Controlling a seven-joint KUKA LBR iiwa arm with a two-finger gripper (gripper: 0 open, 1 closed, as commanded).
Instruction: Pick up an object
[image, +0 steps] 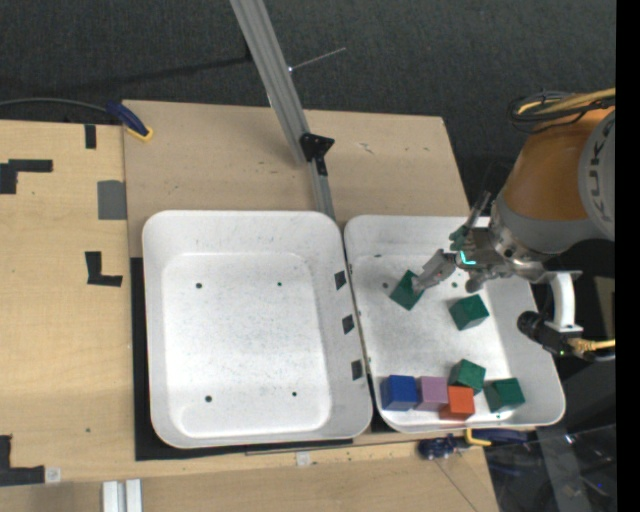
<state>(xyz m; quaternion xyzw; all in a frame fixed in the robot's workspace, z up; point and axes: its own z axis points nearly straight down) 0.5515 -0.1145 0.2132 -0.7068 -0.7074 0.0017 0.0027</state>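
Green cube-shaped blocks, small and seemingly of foam or plastic, are being shown scattered in the right-hand shallow white plastic bin (400, 232), which is sitting on the pale wooden counter (220, 160). One tilted dark green block (405, 292) is lying at about ten o'clock from the bin's middle, and one finger of the grey metal end effector (455, 278) is being seen just beside its upper right corner; whether they are touching cannot be told. A second green block (468, 312) is resting near the bin's middle, just below the other finger, at roughly five o'clock from the end effector. The fingers are being held spread apart, one reaching toward nine o'clock and one toward six, with nothing pinched between them.

Along the bin's six o'clock wall a cluster is being displayed: a blue cube (400, 391), a lilac cube (434, 390) touching it, an orange cube (460, 401), a green cube (466, 375) just above the orange one, and another green cube (504, 393) toward four o'clock.

The grey arm with its orange band (550, 180) is being seen at three o'clock of the view, above the bin's far edge. The left-hand white bin (160, 300) is lying directly beside the right one. A slanted grey metal pole (285, 95) is crossing the counter at twelve o'clock.
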